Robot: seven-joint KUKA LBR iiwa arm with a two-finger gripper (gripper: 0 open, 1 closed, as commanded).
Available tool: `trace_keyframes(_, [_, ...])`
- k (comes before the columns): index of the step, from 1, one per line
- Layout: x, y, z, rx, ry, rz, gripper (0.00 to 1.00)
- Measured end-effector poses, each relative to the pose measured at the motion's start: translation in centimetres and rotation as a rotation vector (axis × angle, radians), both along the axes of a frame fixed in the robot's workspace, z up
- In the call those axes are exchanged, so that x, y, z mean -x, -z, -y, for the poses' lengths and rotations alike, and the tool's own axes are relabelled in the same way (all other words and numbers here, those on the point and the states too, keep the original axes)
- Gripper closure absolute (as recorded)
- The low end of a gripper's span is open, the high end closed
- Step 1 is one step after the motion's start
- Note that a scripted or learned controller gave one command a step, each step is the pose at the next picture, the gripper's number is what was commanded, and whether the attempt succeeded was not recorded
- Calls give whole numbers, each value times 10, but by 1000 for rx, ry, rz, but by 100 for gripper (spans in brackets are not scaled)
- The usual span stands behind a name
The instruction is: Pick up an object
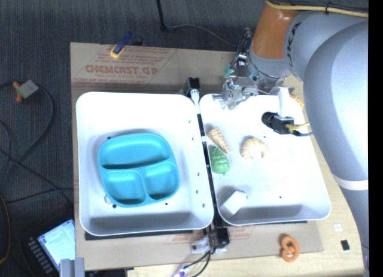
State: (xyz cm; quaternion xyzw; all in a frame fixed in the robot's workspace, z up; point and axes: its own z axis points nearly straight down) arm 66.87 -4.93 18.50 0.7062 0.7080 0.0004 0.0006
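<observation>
Hovering over the far end of the right bin (311, 210), the gripper (238, 93) carried nothing visible, though from this angle it could not be told whether it stood spread or pressed together. Nearest below it lay a ridged tan pastry (218, 140), its long axis running slantwise from the bin's divider toward the near right. Just nearer the camera sat a green leafy piece (219, 162), touching or almost touching the pastry's end. To the right of both rested a pale croissant (254, 148), apart from them. A white block (233, 201) lay near the front wall (well away from the arm). The pastry looked the likeliest target, lying toward the camera and slightly left of the gripper. In the left bin (90, 114) sat a blue divided tray (139, 168).
</observation>
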Motion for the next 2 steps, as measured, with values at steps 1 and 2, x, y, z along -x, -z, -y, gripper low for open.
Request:
trace_keyframes(1, [108,-10,-70,-1,1,-4,100])
trace_keyframes(2, [163,-28,-132,0,0,-4,100])
